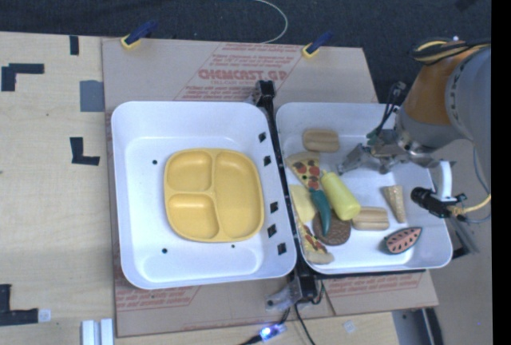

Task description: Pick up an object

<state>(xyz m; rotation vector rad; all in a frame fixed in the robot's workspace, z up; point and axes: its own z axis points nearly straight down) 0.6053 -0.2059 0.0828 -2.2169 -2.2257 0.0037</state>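
Grey arm with orange band reaching in from the right, wrist bent low, claw (351,164) angled leftward — fingers indistinct

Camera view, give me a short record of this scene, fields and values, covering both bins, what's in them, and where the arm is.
left bin: holds a yellow divided plate
right bin: holds toy food
toy food items: bread roll, pizza slice, yellow cylinder, teal pepper, cone
arm: reaches in from the right, over the right bin
end effector: low over the right bin, beside the bread roll
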